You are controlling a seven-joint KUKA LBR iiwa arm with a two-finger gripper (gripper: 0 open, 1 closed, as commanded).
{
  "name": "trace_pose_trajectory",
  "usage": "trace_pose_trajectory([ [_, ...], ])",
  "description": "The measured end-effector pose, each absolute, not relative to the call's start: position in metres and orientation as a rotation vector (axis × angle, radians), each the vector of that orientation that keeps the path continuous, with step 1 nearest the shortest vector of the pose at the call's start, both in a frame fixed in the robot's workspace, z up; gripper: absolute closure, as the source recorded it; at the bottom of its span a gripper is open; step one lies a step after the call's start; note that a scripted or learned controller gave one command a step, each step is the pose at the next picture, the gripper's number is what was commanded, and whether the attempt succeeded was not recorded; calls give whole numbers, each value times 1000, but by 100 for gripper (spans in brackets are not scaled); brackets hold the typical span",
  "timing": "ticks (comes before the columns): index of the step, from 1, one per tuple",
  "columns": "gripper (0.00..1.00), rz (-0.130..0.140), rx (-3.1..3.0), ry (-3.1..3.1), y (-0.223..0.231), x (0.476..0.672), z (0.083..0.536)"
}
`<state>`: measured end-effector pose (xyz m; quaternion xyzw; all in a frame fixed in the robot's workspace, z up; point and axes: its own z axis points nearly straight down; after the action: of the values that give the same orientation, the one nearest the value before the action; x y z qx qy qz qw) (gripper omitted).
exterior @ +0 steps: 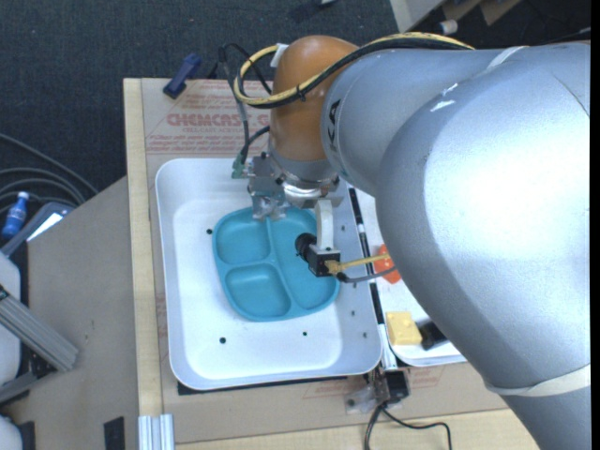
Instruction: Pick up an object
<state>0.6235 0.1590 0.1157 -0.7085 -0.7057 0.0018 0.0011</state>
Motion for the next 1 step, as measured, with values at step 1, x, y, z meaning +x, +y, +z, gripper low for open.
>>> trace_pose_trajectory([
  [1, 100, 3, -2221, -2218, 147, 567, 174],
])
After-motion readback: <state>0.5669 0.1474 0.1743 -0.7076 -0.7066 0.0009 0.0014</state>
